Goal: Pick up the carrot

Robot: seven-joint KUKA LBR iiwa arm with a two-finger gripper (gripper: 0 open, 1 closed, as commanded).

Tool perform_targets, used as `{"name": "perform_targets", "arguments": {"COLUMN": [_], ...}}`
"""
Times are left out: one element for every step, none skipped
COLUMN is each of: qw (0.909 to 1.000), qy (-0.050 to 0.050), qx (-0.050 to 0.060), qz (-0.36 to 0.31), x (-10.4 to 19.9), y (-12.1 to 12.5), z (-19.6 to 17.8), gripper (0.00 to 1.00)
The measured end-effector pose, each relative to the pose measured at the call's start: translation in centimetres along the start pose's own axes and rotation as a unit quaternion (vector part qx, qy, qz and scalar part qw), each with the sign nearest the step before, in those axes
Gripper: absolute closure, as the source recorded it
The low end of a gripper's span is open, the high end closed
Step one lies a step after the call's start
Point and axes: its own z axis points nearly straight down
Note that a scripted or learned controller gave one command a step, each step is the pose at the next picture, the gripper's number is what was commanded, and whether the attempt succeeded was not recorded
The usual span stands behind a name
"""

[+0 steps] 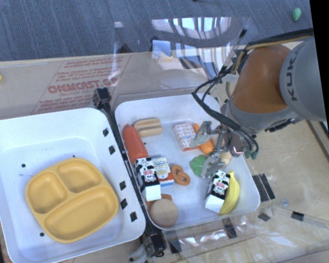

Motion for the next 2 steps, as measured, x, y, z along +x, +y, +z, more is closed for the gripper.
{"name": "perform_targets", "arguments": {"qw": [0.9998, 0.9995], "qy": [-0.013, -0.022], "qx": [0.003, 0.005], "qz": [-0.017, -0.023], "x": [-3.5, -4.1], "y": [0.0, 0.2], "z": [4.0, 2.5], "gripper": [0.0, 1.0]}}
